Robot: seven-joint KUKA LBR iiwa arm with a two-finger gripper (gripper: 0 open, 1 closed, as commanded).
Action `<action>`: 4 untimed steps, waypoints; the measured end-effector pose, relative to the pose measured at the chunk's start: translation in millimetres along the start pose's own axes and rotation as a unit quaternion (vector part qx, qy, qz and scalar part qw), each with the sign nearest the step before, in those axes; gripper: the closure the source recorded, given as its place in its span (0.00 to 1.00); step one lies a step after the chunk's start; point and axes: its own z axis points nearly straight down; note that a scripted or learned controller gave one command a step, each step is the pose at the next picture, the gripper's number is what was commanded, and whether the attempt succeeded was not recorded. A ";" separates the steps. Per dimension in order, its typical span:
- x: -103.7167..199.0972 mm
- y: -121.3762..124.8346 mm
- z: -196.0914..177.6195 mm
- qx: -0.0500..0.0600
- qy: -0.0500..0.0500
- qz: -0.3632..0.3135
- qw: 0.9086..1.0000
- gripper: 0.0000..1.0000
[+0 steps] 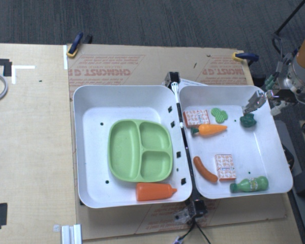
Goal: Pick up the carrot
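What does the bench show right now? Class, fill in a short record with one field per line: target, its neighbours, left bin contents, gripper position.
target: carrot, lying in the right bin, near its left wall
neighbours: small printed box just above it, green ridged piece to its upper right
left bin contents: green divided plate, orange bottle below it
gripper position: gripper over the right bin's far right corner, beside a dark green item, apart from the carrot

The cardboard sheet (109,65) under the bins bears upside-down red print, too blurred to read reliably.
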 end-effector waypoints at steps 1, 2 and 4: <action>64.9 7.7 90.1 0.000 0.000 -0.049 0.999 0.00; 61.5 50.8 174.4 0.000 0.000 -0.084 0.997 0.00; 59.3 -8.8 174.2 -0.001 0.000 -0.224 0.975 0.00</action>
